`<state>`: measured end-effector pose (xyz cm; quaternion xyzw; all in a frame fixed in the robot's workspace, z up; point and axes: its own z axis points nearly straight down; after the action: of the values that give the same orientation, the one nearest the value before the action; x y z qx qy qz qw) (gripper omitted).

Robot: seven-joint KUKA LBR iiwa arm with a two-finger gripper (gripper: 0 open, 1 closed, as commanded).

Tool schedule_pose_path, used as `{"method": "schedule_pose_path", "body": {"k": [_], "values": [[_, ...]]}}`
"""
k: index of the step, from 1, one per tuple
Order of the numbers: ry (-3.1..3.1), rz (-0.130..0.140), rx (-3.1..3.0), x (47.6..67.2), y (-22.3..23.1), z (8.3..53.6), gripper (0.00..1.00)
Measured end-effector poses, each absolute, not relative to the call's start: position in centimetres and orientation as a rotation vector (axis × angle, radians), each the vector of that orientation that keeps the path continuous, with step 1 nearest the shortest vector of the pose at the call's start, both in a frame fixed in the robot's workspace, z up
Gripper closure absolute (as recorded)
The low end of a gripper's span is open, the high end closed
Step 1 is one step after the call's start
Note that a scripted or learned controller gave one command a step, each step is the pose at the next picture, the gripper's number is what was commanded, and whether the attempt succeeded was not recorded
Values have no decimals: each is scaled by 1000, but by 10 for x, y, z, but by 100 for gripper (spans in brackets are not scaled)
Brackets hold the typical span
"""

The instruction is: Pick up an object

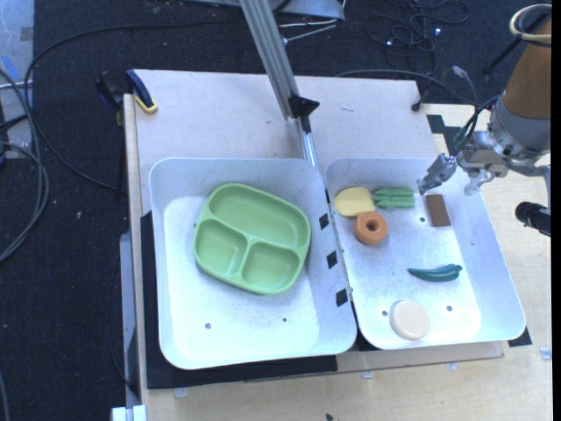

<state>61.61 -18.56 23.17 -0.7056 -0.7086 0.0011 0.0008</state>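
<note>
Nearest item: one cream round disc (408,319), lying at the front of the right bin (491,261).
Right bin, counted: one teal pepper-like piece (436,273); one orange ring (372,228); one yellow lump (352,202) touching one green ridged piece (394,198); one brown block (436,210). Six things in all.
Left bin (175,323): one green divided tray (252,238), three compartments.
Desk (219,112): carries both bins side by side.
Gripper (438,175): above the right bin's far right corner, just beyond the brown block.
Fingers: too small and blurred to tell how far apart; nothing is visibly between them.
Step in hand: approach; no object lifted yet.
Likely target: possibly the brown block, being closest to the gripper.
Next move calls for: descent centred over one object, clear of the bin wall, then closing.
</note>
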Motion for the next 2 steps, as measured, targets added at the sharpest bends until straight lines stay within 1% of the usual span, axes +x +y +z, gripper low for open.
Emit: {"method": "schedule_pose_path", "body": {"k": [2], "values": [[-2220, 4, -2219, 614, -179, 145, 0]]}}
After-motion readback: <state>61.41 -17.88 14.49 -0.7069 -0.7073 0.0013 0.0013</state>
